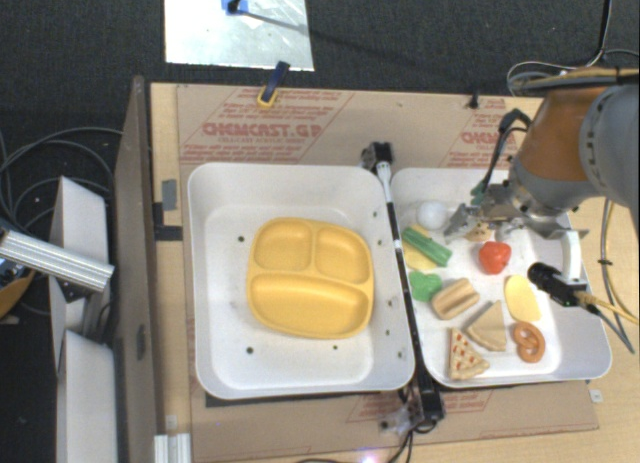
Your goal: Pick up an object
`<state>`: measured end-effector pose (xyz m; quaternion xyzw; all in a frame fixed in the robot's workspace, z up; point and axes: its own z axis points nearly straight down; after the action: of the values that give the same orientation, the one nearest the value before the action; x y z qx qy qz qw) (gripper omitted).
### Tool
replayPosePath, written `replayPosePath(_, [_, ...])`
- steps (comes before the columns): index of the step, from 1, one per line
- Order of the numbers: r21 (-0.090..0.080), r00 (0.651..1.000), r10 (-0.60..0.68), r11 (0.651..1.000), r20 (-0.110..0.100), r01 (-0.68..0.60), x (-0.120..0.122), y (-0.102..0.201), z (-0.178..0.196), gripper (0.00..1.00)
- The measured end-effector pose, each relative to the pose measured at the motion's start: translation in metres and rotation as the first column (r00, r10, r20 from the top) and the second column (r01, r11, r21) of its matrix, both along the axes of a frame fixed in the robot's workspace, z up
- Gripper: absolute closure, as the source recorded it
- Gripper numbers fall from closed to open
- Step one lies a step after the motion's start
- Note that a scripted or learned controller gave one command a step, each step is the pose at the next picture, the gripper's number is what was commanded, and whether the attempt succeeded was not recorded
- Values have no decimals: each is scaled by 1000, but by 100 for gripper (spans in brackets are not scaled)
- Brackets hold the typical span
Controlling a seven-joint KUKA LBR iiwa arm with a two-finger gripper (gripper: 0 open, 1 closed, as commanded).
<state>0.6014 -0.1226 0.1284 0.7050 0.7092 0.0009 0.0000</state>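
The arm comes in from the right, its orange band over the far right part of the right bin [590, 356]. Its end effector [487, 219] hangs low over the far middle of that bin; I cannot tell from here whether it is released or clenched, and nothing can be made out in its grip.

Just beside it on the near side lies a red tomato [494, 256], close under the tip. To its left, near the bin's far left corner, sits a white ball [431, 214]. Below the ball a green stick [427, 247] lies at a slant next to the divider, with a green pepper [424, 284] nearer still and a hot dog [455, 298] touching the pepper's right side.

Towards the near edge there is a pizza slice [463, 354], a sandwich wedge [489, 328] just right of it, and a pretzel [529, 341] further right. A yellow lemon [521, 298] lies between the tomato and the pretzel, with a black part of the arm just to its right.

The left bin [220, 351] holds a yellow divided plate [310, 278], lying flat near its middle, well apart from the end effector. Both bins rest on a cardboard sheet [300, 121] covering the tabletop.
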Motion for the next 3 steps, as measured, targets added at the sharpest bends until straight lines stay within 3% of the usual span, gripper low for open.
replayPosePath(1, [-2, 1000, -9, 1000, -1, 9, -20, -58, -17, 0])
replayPosePath(2, [-3, 1000, 4, 1000, 7, -4, 54, -20, -44, 0])
replayPosePath(3, [-5, 1000, 1, 1000, 14, -1, 55, -24, -27, 100])
